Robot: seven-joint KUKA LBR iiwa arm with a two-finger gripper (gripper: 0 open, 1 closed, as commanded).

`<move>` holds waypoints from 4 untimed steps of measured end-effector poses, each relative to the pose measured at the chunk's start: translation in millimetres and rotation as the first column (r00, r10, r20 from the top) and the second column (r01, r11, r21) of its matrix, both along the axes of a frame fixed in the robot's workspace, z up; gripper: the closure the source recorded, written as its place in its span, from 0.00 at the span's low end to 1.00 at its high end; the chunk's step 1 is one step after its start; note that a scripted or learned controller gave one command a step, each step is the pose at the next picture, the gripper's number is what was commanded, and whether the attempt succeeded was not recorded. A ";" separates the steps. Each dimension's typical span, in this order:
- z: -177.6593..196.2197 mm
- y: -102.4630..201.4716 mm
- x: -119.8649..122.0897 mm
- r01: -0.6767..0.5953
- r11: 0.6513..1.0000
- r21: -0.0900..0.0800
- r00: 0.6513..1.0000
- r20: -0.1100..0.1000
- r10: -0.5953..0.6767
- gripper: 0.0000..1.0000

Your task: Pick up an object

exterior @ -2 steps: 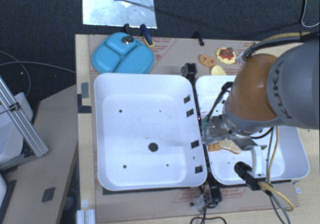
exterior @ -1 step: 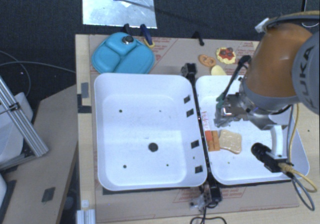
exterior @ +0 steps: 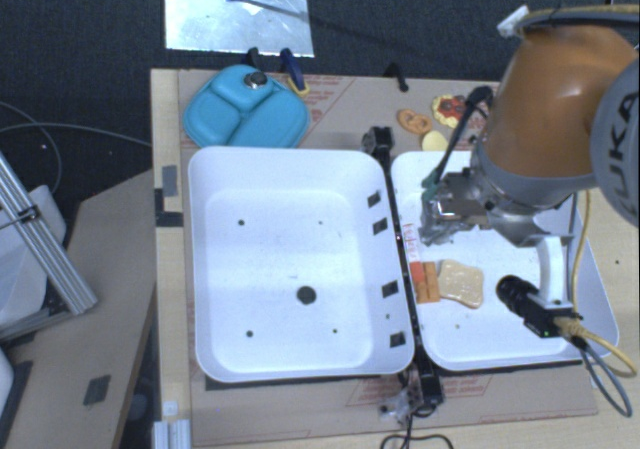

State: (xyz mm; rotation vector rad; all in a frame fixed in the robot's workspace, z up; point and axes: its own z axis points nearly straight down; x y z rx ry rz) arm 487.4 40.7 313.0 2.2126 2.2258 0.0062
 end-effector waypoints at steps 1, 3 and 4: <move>97.4 44.2 0.2 -0.004 1.000 0.003 1.000 0.008 0.004 1.00; 166.7 43.7 -0.9 -0.001 1.000 0.000 1.000 -0.007 0.001 1.00; 150.1 50.8 -0.6 0.000 1.000 0.000 1.000 -0.003 0.000 1.00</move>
